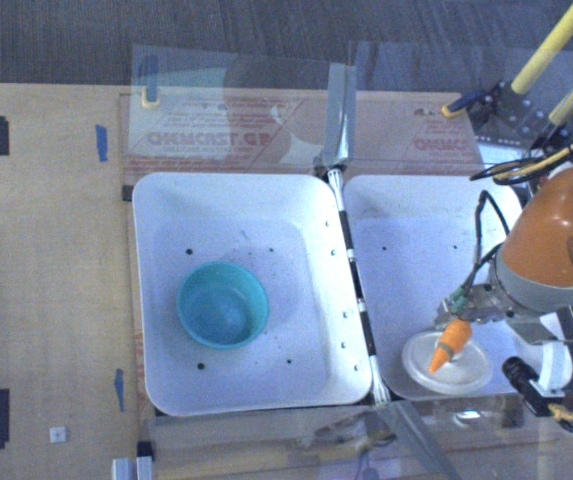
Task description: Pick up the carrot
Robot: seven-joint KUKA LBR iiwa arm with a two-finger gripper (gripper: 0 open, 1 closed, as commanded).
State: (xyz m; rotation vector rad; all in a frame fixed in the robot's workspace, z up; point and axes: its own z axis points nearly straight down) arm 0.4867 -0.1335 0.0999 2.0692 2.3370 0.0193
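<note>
The orange carrot [451, 343] hangs tilted in the right bin [406, 238], its pointed tip low over a small white plate [471, 373] near the bin's front edge. Its thick top end with a bit of green sits between the fingers of my gripper [463, 315], which is shut on it. The arm's grey wrist and orange band rise to the right of the carrot and hide the bin's right side.
A teal bowl [222, 305] stands in the left bin [166, 218], left of its middle. A raised divider [351, 268] runs between the two bins. Yellow poles and black cables [526, 163] stand at the back right.
</note>
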